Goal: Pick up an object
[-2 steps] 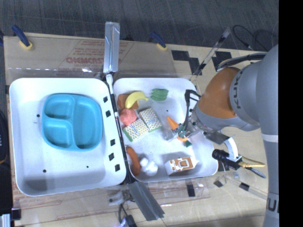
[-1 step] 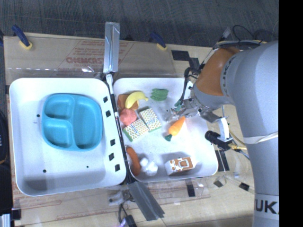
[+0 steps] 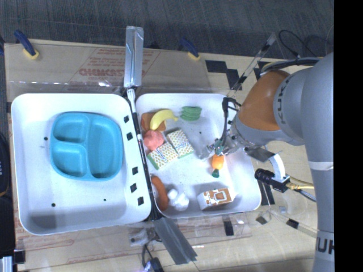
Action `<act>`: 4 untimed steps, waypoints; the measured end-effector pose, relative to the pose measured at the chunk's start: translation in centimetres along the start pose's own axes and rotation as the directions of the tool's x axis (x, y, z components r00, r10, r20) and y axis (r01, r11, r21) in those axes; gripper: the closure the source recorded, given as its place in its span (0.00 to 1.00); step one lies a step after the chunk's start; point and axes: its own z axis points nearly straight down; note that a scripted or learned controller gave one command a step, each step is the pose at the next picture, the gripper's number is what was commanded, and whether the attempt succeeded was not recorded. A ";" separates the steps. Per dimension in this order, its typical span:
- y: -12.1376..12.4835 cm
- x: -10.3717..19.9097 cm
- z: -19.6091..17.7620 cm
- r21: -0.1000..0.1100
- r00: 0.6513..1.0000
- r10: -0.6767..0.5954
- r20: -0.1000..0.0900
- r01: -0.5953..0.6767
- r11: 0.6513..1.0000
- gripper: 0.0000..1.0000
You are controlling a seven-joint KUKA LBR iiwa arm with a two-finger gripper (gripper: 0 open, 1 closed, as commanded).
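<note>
Pincer [image 3: 218, 149] tips blurred, touching carrot [image 3: 216, 163]; grip indiscernible, wrist hides rest.

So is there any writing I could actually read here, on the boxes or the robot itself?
"UK": white letters on the arm, cut off at the frame's edge.
Red print on the cardboard sheet behind the bins: too blurred to read.
Small brown-and-white carton: markings too small to read.
Two patterned boxes: print is unreadable.
</note>
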 end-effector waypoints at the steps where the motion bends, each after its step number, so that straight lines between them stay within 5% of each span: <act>1: -3.1 1.2 0.0 -0.001 0.997 0.071 0.001 -0.071 0.997 0.00; 2: 0.8 -0.4 0.0 -0.001 0.956 0.292 0.001 -0.292 0.956 0.00; 3: -2.9 1.1 0.0 -0.001 0.983 0.184 0.000 -0.184 0.983 0.00; 4: 1.7 -0.7 0.0 -0.001 0.969 0.245 0.001 -0.245 0.969 0.00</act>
